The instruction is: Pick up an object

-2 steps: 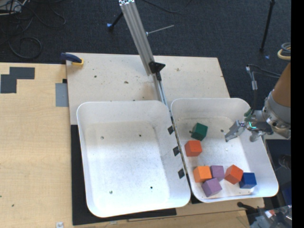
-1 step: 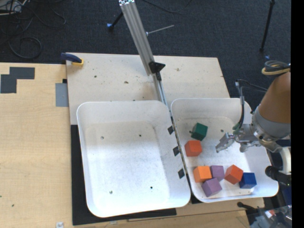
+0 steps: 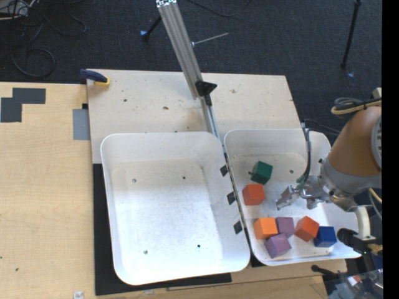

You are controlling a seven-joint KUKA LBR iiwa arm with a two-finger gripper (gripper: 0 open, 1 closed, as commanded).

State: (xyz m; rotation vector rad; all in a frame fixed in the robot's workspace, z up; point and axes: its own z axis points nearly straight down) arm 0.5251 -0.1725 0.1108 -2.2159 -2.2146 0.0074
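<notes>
The right bin (image 3: 274,143) holds several blocks: a green one (image 3: 262,172), a red-orange one (image 3: 253,194), an orange one (image 3: 265,227), two purple ones (image 3: 285,225) (image 3: 277,245), another red one (image 3: 307,228) and a blue one (image 3: 325,236). My gripper (image 3: 293,196) hangs low over the bin's middle, right of the red-orange block and above the purple and red ones. I see nothing between its fingers. The arm (image 3: 352,151) comes in from the right.
The left bin (image 3: 134,151) lies beside the right one, with a row of black clips (image 3: 230,197) along the shared wall. A slanted metal rail (image 3: 184,45) rises behind the bins. A wooden table (image 3: 37,185) spreads to the left.
</notes>
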